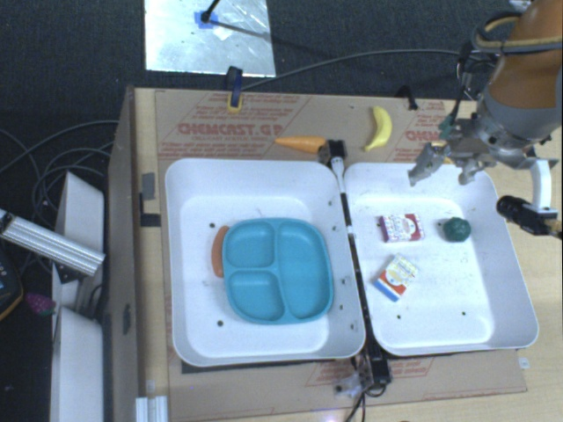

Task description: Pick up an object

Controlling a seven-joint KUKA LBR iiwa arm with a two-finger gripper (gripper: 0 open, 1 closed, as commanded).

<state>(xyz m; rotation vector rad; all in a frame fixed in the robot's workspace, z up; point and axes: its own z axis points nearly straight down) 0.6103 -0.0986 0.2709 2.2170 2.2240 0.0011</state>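
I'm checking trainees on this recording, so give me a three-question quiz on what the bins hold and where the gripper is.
1. True or false: the blue divided plate lies in the right bin.
2. Which thing lies nearest the gripper? A. the green ball B. the orange sausage C. the carrot
3. Fill in: the banana lies outside both bins, on the ______.

Key
1. False: it lies in the left bin.
2. A. The gripper hangs over the right bin's far edge, fingers apart, with nothing between them.
3. Cardboard.
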